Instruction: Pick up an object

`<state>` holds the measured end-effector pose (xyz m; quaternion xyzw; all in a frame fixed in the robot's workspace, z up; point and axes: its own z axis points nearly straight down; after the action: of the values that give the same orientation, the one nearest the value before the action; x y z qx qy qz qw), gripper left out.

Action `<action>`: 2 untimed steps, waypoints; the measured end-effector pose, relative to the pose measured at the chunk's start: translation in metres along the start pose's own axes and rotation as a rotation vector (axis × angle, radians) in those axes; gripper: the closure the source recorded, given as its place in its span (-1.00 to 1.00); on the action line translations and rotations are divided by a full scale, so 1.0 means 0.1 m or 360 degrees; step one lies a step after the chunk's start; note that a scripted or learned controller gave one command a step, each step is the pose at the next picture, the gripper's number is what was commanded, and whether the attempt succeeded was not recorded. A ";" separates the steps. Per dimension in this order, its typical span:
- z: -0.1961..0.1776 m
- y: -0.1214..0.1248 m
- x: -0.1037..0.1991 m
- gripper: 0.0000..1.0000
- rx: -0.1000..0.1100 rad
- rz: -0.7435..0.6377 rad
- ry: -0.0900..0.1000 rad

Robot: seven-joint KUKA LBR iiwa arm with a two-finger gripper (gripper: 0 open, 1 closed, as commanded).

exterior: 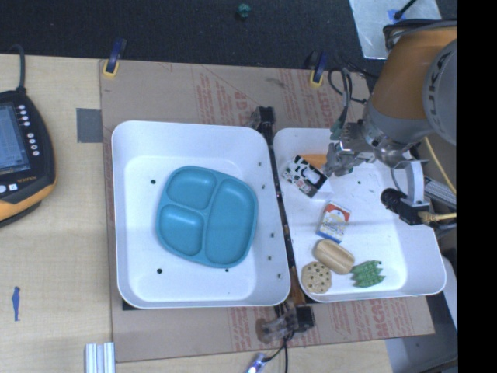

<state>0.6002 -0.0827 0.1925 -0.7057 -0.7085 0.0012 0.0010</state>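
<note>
I cannot tell the gripper's (339,162) state. Its nearest object, a black-and-white packet (304,175), lies at the right bin's (423,266) ten o'clock; probably light and crushable, so I'd pinch its long sides.

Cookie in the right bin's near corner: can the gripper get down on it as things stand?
Probably yes. The cookie lies flat with its top uncovered; the bread roll touches its upper right edge, so that side is tight. The gripper sits at the bin's far end.
</note>
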 end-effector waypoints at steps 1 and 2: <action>0.00 0.00 0.00 -1.00 0.0002 0.0000 0.0000; 1.02 -0.01 -0.44 -1.00 0.0004 0.0000 -0.0001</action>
<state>0.5992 -0.1264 0.0909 -0.7056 -0.7086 0.0024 0.0017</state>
